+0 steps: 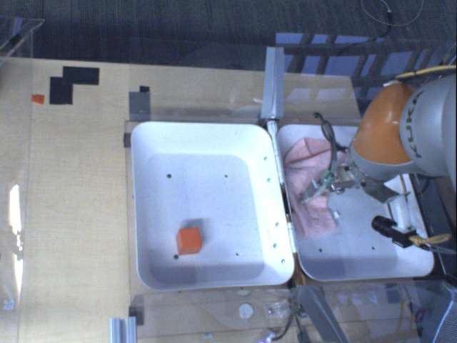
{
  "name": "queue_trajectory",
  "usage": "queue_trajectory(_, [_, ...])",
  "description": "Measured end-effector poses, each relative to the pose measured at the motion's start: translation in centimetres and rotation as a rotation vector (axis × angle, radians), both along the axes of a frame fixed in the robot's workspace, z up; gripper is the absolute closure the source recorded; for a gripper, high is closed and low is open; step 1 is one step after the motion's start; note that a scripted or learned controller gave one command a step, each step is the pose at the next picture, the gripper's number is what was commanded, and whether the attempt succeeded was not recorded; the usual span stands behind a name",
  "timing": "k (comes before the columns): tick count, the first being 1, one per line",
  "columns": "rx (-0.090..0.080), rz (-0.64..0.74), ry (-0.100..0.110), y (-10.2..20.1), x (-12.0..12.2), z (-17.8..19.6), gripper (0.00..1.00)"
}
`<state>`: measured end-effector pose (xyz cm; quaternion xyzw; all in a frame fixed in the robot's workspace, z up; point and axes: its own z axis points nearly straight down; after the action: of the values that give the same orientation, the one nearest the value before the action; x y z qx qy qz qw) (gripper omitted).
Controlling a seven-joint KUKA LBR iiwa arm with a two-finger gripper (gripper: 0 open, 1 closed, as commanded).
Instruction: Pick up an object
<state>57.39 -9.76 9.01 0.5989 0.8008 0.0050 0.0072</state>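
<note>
Pale wooden bench (71, 213), seen from above at a slant, bearing two shallow white bins side by side. Gripper (314, 190): low over the right bin (371, 259), at the end of the grey arm with its orange band (382, 131), which enters from the right. The thin metal fingers sit directly over a pink cloth (308, 184), touching or nearly touching its crumpled surface; whether the tool is spread or closed cannot be told at this scale, and no fold of cloth is clearly seen between the tips, so no grasp is claimed. Pink cloth: bunched along the left wall of the right bin, just beside the divide between the two bins. Orange block (189, 241): alone on the floor of the left bin (200, 141), toward its near-left part, well apart from the gripper. Black markers (70, 83) and a small orange tag (38, 99) lie on the bench at far left.

Step in hand, as judged: descent onto the cloth for a pinch. To do it well, the tips should straddle a raised ridge of fabric rather than a flat patch, press far enough to gather a fold, then close fully before any lift. The lift should be straight up and slow, since soft cloth slides easily from narrow tips. Clearance from the adjacent bin wall matters; a finger catching the rim would spoil the closure.
</note>
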Motion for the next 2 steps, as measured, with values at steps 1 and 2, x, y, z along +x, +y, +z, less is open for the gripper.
queue_trajectory(1, [-0.001,0.07,0.004,-0.8,7.72,-0.14,0.0])
queue_trajectory(2, [-0.001,0.07,0.004,-0.79,7.72,-0.13,0.0])
